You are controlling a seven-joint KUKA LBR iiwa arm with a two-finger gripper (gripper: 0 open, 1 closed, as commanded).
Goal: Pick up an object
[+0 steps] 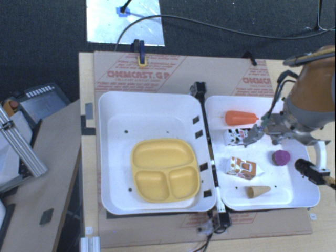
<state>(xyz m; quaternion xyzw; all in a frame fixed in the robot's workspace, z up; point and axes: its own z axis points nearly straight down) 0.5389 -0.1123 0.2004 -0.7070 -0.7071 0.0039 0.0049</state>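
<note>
Item: small printed carton (235,136), right bin (302,196), upper left quarter. My claw (255,132) hovers just beside it; carton lies at nine o'clock from the claw. Finger spread: I cannot tell. Carrot (241,118) at eleven o'clock, long axis three-to-nine. Nothing seen gripped.

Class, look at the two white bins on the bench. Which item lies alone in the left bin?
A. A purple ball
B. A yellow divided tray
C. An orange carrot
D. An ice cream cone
B. The yellow divided tray lies alone in the left bin, while the carrot, purple ball and cone all lie in the right bin.
</note>
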